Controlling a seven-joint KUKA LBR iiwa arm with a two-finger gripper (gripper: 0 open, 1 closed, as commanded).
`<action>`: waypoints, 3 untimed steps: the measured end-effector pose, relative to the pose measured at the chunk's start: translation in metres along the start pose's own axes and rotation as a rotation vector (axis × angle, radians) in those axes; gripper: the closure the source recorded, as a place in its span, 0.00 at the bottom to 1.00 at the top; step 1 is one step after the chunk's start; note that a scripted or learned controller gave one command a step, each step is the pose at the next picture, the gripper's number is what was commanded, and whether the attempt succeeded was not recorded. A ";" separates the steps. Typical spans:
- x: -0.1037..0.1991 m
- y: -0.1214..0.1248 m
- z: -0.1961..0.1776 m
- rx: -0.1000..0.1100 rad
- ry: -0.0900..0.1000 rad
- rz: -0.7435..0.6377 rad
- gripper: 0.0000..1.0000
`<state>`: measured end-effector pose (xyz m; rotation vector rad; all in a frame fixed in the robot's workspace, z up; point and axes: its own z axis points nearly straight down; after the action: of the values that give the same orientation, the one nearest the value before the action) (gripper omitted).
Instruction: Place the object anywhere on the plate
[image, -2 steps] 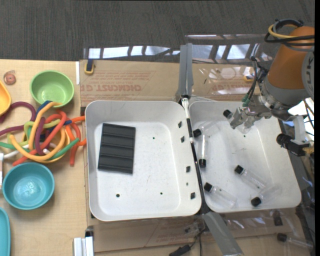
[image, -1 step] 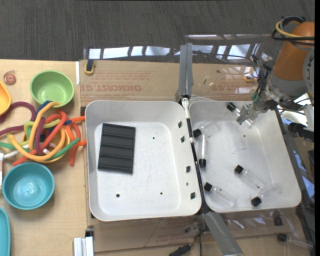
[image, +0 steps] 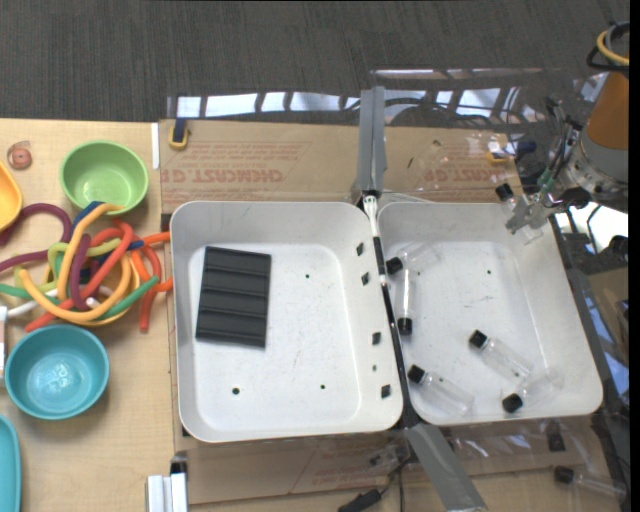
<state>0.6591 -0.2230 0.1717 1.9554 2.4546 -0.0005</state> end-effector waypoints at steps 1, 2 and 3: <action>0.006 -0.023 -0.011 0.001 0.001 -0.174 1.00; 0.029 -0.122 0.080 0.002 0.004 -0.276 1.00; 0.032 -0.139 -0.046 0.000 0.002 -0.229 1.00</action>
<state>0.5164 -0.2226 0.2178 1.6633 2.6630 -0.0002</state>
